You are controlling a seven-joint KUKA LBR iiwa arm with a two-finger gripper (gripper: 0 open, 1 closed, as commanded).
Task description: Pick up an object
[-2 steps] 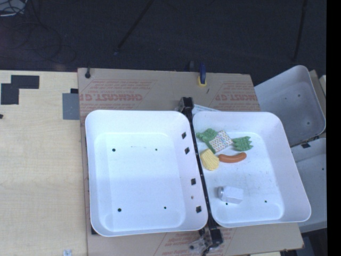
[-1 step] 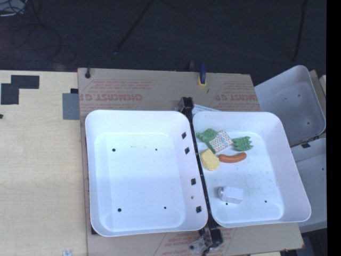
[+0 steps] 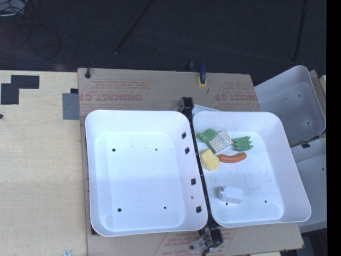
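You cannot tell from here whether the claw is released or clenched. The things to pick are all lying in the right bin (image 3: 287, 159), bunched toward its far left part. A small flat tile (image 3: 220, 141) with a fine checked pattern is sitting between two lumpy green pieces, the left green piece (image 3: 206, 135) and the right green piece (image 3: 242, 142), and seems to be touching both. Just nearer, a smooth orange-red sausage shape (image 3: 233, 157) is lying on its side, and a rounded yellow lump (image 3: 209, 160) is resting at its left end. Well apart from these, near the front, a pale blocky white object (image 3: 230, 194) is sitting alone.

The left bin (image 3: 101, 159), glossy white and round-cornered like its neighbour, is showing four small dark dots on its floor. Black clips (image 3: 187, 150) are running along the seam between the bins. Both bins are resting on a brown cardboard sheet (image 3: 133, 89) whose red print is reading upside down to you; it looks like "CHEMCAST GP", though it is blurred. A blue clamp (image 3: 202, 73) is gripping the sheet's far edge. Pale wood bench (image 3: 37, 169) is spreading out to the left.
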